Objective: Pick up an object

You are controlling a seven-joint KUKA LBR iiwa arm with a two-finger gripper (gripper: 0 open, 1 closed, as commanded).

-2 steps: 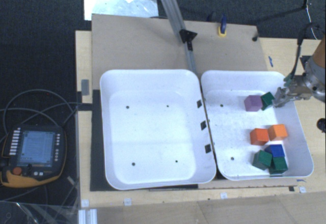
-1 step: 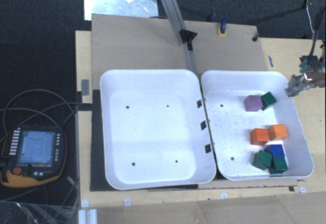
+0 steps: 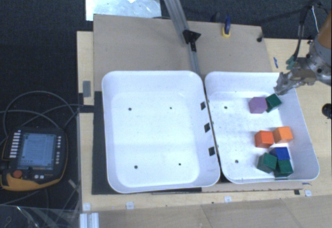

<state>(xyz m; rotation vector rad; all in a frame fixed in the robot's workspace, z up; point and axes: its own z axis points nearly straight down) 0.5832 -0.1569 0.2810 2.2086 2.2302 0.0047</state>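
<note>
The right bin (image 3: 228, 170) holds several small blocks. A purple block (image 3: 257, 104) and a green block (image 3: 273, 102) lie side by side near its far right corner. Two orange blocks (image 3: 264, 139) (image 3: 283, 134) sit lower down, and a blue block (image 3: 281, 153) with green blocks (image 3: 267, 162) lies at the front right corner. My gripper (image 3: 285, 84) hangs over the bin's far right edge, just above and to the right of the green block. Nothing shows between its fingers.
The left bin (image 3: 111, 92) stands beside the right one. A slanted metal pole (image 3: 174, 1) crosses the back of the bench. A teach pendant (image 3: 33, 157) with cables lies on the floor at the left.
</note>
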